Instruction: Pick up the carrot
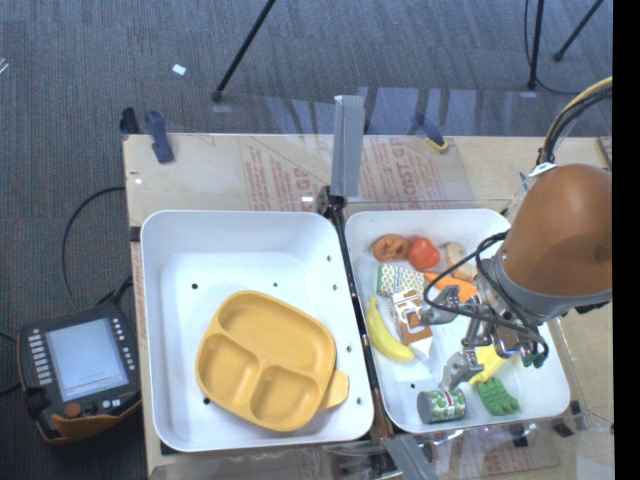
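Note:
The carrot [452, 291] is an orange piece in the middle of the right bin [520, 408], partly covered by the arm's wrist. My gripper [478, 360] hangs low over the bin's front half, just in front of the carrot and above a yellow item [489, 362]. The view shows nothing held. The arm's large orange band [560, 238] covers the bin's right side.
The right bin also holds a banana [385, 333], a small carton [407, 310], a red tomato [423, 253], an orange pretzel-like ring [390, 246], a green can [441, 405] and a green knobbly piece [497, 396]. A yellow divided plate [265, 358] lies in the left bin [170, 258].

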`<state>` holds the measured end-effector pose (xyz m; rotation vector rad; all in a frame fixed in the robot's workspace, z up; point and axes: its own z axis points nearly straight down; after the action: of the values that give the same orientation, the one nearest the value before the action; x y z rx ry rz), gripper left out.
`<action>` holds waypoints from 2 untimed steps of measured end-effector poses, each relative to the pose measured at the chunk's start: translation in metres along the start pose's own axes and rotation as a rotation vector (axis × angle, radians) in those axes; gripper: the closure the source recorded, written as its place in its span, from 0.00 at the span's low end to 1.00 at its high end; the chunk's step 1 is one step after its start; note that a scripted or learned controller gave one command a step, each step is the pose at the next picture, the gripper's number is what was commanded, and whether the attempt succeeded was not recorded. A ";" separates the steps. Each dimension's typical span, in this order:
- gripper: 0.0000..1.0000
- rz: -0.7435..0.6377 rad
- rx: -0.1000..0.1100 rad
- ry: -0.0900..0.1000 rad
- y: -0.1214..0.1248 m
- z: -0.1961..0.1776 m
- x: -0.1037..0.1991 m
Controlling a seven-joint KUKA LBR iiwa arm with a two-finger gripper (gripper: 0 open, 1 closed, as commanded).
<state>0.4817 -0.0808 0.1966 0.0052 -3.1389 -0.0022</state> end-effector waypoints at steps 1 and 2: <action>0.00 -0.051 -0.001 0.004 -0.019 0.061 -0.079; 0.00 0.084 0.000 -0.018 -0.034 0.093 -0.121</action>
<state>0.6029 -0.1145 0.1035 -0.1266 -3.1545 -0.0019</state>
